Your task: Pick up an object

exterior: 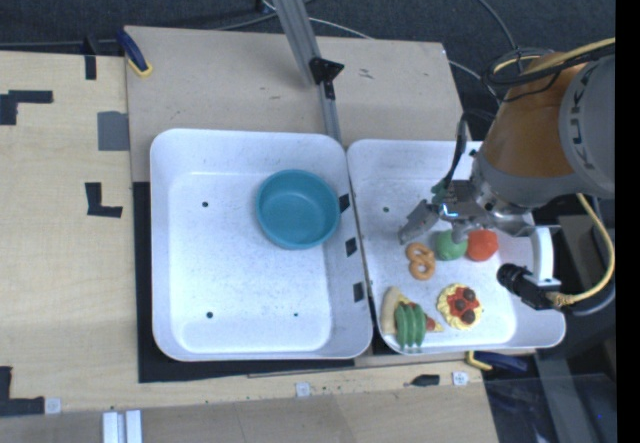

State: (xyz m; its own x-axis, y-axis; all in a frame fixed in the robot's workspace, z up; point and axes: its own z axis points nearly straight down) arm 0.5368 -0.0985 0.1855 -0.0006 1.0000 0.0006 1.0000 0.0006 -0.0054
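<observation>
My gripper [440,229] hangs over the right bin [385,176], just above a cluster of toy food. One grey finger [416,223] points down-left; the other is hidden against the green item. Directly under it lie a green toy [450,247], a red tomato-like piece [482,245] and a small orange pretzel [420,260]. Nearer the front of the bin sit a yellow pizza-like disc with red dots [460,306] and a green vegetable on a pale piece [407,321]. A blue bowl [297,209] rests in the left bin [190,261].
The arm's orange-banded wrist [535,146] looms over the right bin's far right side. A slanted metal pole [290,11] comes down to the divide between the bins. Cables trail along the right edge near the bin's front corner.
</observation>
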